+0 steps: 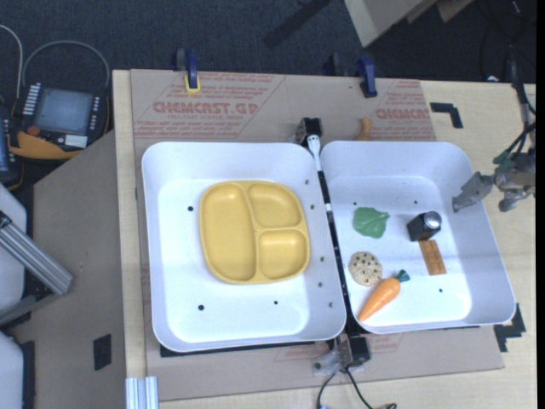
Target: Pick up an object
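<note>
A glossy yellow divided plate (pixel 254 230) fills the left bin (pixel 162 228); the right bin (pixel 477 296) holds a green leaf (pixel 370 221), speckled cookie (pixel 365 267), carrot (pixel 380 296), black-silver knob (pixel 424 226) and brown bar (pixel 433 257); the gripper (pixel 490 192) sits at its right rim, cut off, jaws unreadable

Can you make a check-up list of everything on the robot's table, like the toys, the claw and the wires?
Surface: cardboard-covered bench, two white bins side by side.
Job's things: right bin holds green leaf toy, cookie, carrot, brown block, black-and-silver piece.
Clutter: yellow divided tray in left bin.
Claw: claw at right bin's edge, holding nothing.
Cables: wire below bins.
Surroundings: handheld screen at left.
</note>
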Tool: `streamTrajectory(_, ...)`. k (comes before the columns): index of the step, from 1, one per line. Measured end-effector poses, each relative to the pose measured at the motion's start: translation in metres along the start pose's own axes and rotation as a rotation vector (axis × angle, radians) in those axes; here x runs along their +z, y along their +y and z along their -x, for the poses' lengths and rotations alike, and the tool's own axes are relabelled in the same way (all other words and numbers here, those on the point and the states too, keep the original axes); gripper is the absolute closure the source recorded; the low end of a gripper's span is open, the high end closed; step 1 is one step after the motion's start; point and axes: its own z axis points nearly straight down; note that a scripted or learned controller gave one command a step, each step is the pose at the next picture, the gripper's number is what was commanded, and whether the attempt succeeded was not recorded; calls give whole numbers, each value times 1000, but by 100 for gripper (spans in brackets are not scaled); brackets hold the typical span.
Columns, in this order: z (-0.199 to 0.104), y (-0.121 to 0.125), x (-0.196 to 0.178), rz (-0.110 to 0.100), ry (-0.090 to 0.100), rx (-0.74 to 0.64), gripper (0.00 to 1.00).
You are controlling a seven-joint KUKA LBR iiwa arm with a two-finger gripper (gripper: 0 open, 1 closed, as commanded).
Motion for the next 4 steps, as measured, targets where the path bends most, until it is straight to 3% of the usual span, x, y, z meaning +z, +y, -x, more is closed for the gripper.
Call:
streamTrajectory(1, -1, 3, -7, 13, -4, -4, 0)
streamTrajectory(4, -13, -3, 147, 7, 0, -4, 0)
